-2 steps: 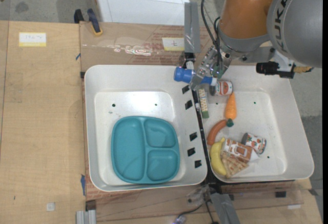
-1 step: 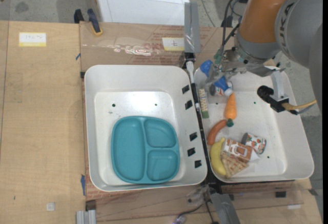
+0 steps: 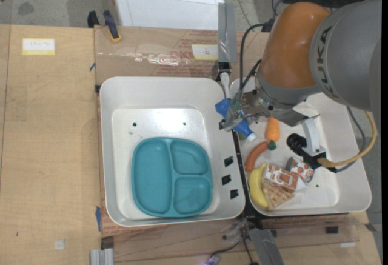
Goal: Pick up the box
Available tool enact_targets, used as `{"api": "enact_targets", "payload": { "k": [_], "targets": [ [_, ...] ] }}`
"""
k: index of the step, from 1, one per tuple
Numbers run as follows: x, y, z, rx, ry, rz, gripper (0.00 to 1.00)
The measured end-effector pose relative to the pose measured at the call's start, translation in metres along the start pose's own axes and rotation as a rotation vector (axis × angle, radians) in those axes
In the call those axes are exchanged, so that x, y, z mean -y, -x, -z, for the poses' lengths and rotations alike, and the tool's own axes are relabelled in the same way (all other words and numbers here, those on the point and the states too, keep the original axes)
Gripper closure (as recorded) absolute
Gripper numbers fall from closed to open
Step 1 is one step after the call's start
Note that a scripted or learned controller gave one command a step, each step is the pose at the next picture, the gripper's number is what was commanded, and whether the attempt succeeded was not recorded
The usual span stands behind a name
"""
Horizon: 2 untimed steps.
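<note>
The box (image 3: 280, 184) is a flat orange-and-white carton with a waffle picture. It lies in the front of the right bin (image 3: 357, 194), leaning against a banana (image 3: 257, 188). My gripper (image 3: 235, 117) hangs over the ridge between the two bins, up and to the left of the box and well apart from it. The grey arm with its orange band covers the back of the right bin. Nothing shows as held.
A teal divided tray (image 3: 173, 176) lies in the left bin (image 3: 115, 136). In the right bin there are a red sausage (image 3: 256, 154), a small carrot (image 3: 273, 130) and a small red-and-white carton (image 3: 301, 170) beside the box. Something blue (image 3: 245, 130) lies close under the gripper.
</note>
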<state>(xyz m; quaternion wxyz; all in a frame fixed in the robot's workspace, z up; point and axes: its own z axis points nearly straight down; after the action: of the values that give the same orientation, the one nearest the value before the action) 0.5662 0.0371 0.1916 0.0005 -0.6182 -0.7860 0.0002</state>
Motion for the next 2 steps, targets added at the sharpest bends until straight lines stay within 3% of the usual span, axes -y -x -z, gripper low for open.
{"api": "enact_targets", "payload": {
  "k": [1,2],
  "targets": [
    [0.107,0.072,0.0,0.001,0.001,0.032,1.0],
    [0.074,-0.016,0.0,0.001,0.003,0.078,1.0]
  ]
}}
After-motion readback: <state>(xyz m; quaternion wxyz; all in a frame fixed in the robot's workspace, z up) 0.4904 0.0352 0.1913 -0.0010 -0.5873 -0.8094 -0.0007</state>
